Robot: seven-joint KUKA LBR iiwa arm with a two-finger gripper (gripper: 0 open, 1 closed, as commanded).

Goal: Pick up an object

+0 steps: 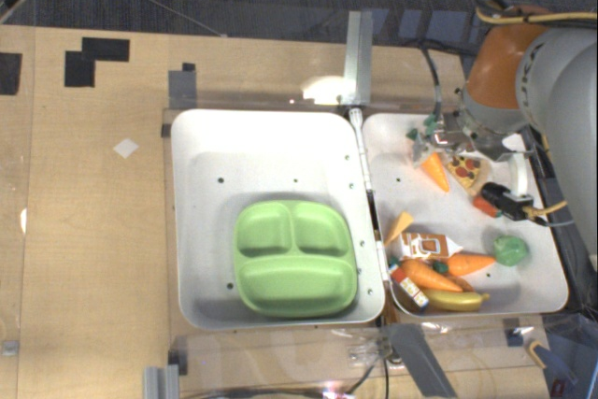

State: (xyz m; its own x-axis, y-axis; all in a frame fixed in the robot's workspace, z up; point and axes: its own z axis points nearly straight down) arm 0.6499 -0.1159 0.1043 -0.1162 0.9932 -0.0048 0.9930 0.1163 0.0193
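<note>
Toys are lying heaped in the right bin [374, 154]: a small carrot [435, 171] and a pizza slice [464, 168] are sitting at the far end, while two bigger carrots [433, 276], a banana [455, 299], a small carton [425, 246] and a green ball [510, 249] are crowding the near end. The claw [439, 137] is hovering at the far end just above the small carrot, and whether it is gripping anything I cannot tell. A green divided plate [295, 259] is resting in the left bin [201, 201] on the counter [84, 229].

Grey arm [561, 70], orange band, black cables
</note>
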